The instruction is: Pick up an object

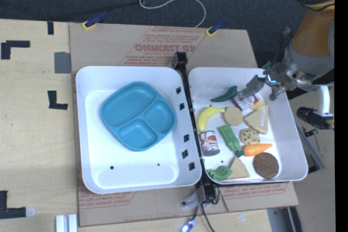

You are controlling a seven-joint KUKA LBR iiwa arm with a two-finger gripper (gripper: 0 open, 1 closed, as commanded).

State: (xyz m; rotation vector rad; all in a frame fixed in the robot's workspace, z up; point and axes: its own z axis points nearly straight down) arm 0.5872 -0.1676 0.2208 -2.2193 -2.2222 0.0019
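Observation:
The right bin [291, 133] holds several toy foods: a yellow banana [208, 116], a dark green pepper [224, 95], a small can [209, 142], a green pickle [229, 137], an orange carrot [256, 149], a brown round patty [266, 164], a cheese wedge [259, 119] and a red-and-white packet [245, 101]. My gripper [265, 88] hangs over the bin's upper right part, just above and right of the packet. Its fingers are spread apart with nothing between them.
The left bin [87, 117] carries a blue divided plate [137, 115]. Both bins rest on a cardboard sheet [157, 46]. A white cable [163, 5] loops behind them. The arm's orange band [315, 24] rises at the right edge.

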